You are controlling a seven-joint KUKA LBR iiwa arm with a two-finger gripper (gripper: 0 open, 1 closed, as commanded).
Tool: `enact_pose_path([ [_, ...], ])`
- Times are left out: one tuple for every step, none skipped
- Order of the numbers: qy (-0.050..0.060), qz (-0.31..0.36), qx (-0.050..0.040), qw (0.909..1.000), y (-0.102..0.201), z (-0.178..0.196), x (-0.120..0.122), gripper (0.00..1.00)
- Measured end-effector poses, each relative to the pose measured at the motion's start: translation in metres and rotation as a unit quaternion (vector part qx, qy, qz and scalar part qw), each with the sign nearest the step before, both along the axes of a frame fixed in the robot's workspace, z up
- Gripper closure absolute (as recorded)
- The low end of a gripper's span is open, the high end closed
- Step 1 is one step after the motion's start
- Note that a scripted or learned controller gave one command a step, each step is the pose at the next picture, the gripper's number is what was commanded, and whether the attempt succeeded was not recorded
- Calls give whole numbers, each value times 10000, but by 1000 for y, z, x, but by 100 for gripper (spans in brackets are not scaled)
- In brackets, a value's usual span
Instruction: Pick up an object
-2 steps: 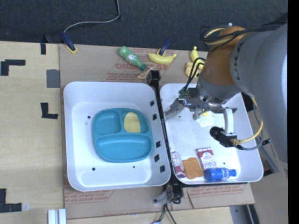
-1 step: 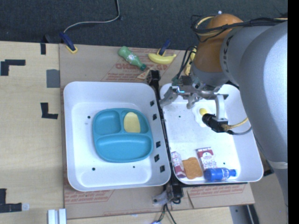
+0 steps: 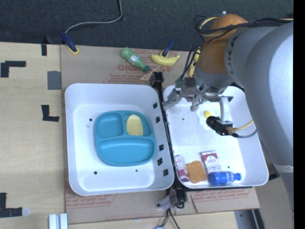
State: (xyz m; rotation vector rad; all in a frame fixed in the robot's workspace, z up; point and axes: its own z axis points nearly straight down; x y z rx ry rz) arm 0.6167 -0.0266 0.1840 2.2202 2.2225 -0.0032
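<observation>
A blue plastic bottle (image 3: 224, 178) lies on its side in the near right corner of the right white bin (image 3: 252, 144), its long axis running left to right and its pale cap end pointing right. Just to its left, a small red-and-white packet (image 3: 210, 162) lies with its long axis running away from the camera, beside a flat orange-brown biscuit-like piece (image 3: 195, 171) and a narrow red-and-white wrapped bar (image 3: 179, 166). The pincer (image 3: 199, 100) hangs over the far part of this bin, well apart from the bottle; whether it is open or closed I cannot tell. The left white bin (image 3: 78, 128) carries a blue divided tray (image 3: 119, 144) with a yellow oval object (image 3: 134, 125) in its upper right compartment. On the surface beyond the bins lie a green bottle (image 3: 133, 59) and a yellow banana (image 3: 165, 59).
</observation>
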Motion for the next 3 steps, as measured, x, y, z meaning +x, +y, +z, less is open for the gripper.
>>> enact_pose_path([
  [5,-1,8,10000,21,0,-110,0],
  [0,-11,3,10000,-40,0,-123,0],
  [-7,-1,4,10000,-26,19,-44,0],
])
